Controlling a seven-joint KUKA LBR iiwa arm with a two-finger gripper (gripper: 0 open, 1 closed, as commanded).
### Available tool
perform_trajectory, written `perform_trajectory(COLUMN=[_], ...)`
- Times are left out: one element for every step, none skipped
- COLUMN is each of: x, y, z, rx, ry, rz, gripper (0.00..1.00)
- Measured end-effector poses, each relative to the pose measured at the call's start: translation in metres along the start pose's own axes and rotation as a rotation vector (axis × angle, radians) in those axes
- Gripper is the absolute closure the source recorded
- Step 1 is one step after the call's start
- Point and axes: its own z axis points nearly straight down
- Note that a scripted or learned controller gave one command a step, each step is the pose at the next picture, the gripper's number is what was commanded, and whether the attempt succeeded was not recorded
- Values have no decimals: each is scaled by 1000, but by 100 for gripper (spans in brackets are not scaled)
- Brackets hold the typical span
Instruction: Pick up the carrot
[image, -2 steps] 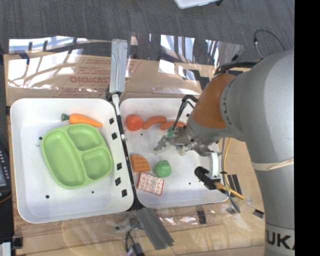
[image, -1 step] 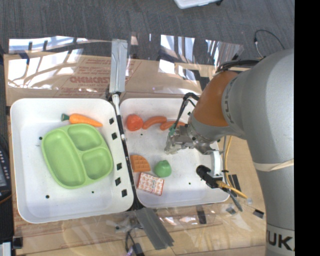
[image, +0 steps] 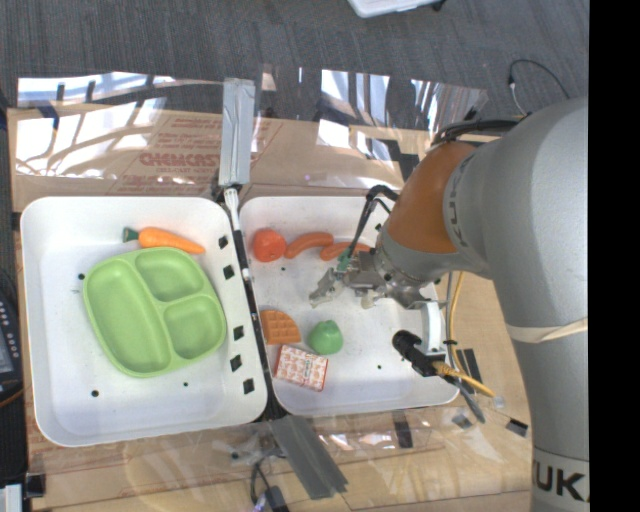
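hand (image: 328, 290) over right bin, finger state cannot tell | carrot (image: 168, 239): orange, green-topped, left bin, beside green tray (image: 152, 310)

Open floor along left bin's (image: 40, 300) near and left sides; green divided plate (image: 155, 308) crowding carrot (image: 170, 239) from below, bin wall close behind.

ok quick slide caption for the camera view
Gripper over the right bin; carrot lies in the left bin.
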Motion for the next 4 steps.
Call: perform_trajectory(x=[15,23,51,-22], y=[52,21,-4,29], z=[-128,-9,-40,-151], rx=[-8,-1,-6,-12], ry=[1,1,-2,-8], rz=[360,-71,-721,-826], gripper=[0,0,0,0])
